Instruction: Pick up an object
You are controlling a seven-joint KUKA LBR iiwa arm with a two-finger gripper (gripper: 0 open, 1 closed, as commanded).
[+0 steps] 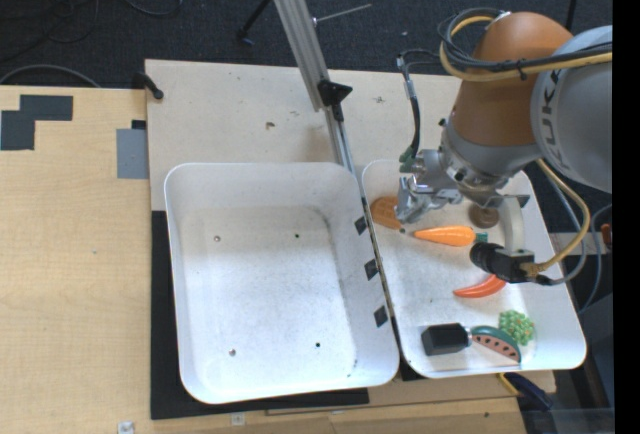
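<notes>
My gripper [412,210] reaches down into the right bin [560,347] near its left wall. Its metal fingers [408,198] stand right over a brown rounded object [383,213] and next to the tip of an orange carrot [446,236]. Nothing is seen held between the fingers. Further down the bin lie a red chili pepper [478,288], a black block [444,338], a watermelon slice [497,343] and a green bumpy piece [516,325]. The arm's orange band [505,82] hangs above the bin's far end.
The left bin [200,362] lies beside the right one, split from it by a ridge with black clips [370,267]. A slanted aluminium rail [300,32] rises behind the bins. A black cable connector [505,262] hangs over the right bin.
</notes>
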